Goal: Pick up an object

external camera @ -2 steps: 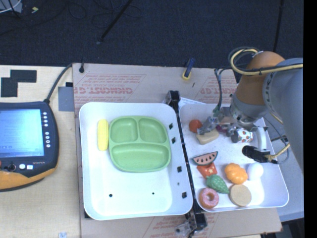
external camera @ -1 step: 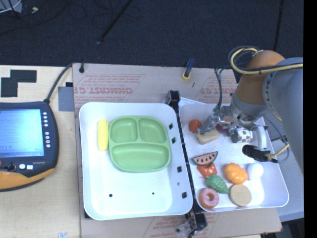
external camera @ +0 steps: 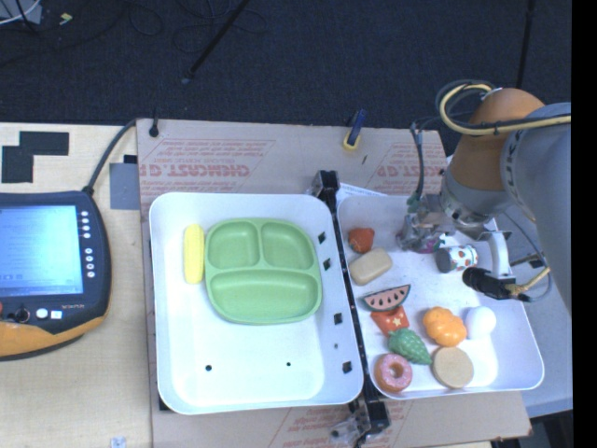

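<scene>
Two smooth white plastic bins (external camera: pixel 177 343) were seen on a matt, wood-look tabletop (external camera: pixel 56 381) lined with printed brown cardboard (external camera: pixel 233 161). A glossy green plastic tray (external camera: pixel 261 271) and toy foods, such as a shiny orange (external camera: pixel 443 326), appeared moulded.

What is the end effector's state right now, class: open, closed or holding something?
End effector: cannot be told; it sits low over the right bin's upper part, fingers unclear.

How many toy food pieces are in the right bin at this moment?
9 visible: tomato, bread roll, watermelon slice, strawberry, green piece, donut, orange, round cookie, white egg. The claw may hide more.
</scene>
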You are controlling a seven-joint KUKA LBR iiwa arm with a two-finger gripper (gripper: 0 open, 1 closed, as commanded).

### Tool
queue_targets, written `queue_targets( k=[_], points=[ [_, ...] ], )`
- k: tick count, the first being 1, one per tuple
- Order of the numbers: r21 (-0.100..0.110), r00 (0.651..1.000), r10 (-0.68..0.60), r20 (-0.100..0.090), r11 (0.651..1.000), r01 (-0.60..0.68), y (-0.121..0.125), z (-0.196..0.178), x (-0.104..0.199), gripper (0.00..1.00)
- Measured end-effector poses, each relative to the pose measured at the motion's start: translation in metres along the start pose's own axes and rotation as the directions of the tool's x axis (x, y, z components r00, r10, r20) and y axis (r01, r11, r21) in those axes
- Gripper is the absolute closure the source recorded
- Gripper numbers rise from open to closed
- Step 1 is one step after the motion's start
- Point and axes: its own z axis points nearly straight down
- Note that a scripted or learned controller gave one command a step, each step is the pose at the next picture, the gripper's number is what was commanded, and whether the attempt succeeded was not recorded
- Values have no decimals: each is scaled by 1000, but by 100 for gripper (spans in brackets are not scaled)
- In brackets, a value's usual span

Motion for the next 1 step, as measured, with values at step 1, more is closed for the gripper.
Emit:
queue_targets(
  k=[1],
  points=[
    [4, 1000, -1, -5, 1000, 1, 3, -51, -8, 100]
  ],
)
